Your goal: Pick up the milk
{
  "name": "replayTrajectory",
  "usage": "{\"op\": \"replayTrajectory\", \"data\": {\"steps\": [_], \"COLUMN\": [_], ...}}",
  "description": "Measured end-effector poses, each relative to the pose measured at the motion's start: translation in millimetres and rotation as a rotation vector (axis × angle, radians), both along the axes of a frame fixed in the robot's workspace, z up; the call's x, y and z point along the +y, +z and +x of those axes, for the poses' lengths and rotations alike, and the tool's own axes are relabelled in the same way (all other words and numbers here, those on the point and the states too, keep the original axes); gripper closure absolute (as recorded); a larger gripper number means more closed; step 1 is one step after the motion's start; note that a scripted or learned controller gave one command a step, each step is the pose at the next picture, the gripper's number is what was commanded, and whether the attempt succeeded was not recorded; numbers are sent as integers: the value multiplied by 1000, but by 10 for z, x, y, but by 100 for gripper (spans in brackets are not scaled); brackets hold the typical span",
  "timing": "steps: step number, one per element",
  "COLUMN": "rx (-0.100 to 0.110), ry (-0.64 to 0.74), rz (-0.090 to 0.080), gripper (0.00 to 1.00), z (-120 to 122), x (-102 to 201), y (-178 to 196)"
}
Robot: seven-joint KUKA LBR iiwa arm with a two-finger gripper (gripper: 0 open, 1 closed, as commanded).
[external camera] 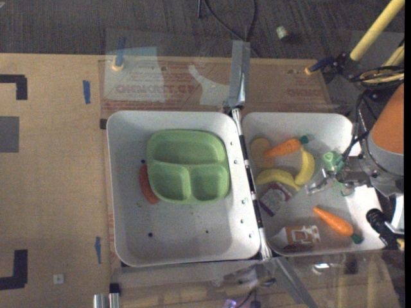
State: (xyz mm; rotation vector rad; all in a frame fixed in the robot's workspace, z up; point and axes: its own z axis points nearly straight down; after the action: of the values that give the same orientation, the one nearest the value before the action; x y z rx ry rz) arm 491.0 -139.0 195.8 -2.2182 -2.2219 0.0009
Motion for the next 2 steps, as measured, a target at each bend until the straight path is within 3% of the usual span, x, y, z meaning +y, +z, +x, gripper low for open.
{"op": "replayTrajectory", "data": {"steps": [1, 2], "rx": [-3, 0], "ry": [74, -168], "rz": [-2, -1], "gripper": [0, 0], "z": [119, 21], "x": [793, -156], "y": [2235, 1179]}}
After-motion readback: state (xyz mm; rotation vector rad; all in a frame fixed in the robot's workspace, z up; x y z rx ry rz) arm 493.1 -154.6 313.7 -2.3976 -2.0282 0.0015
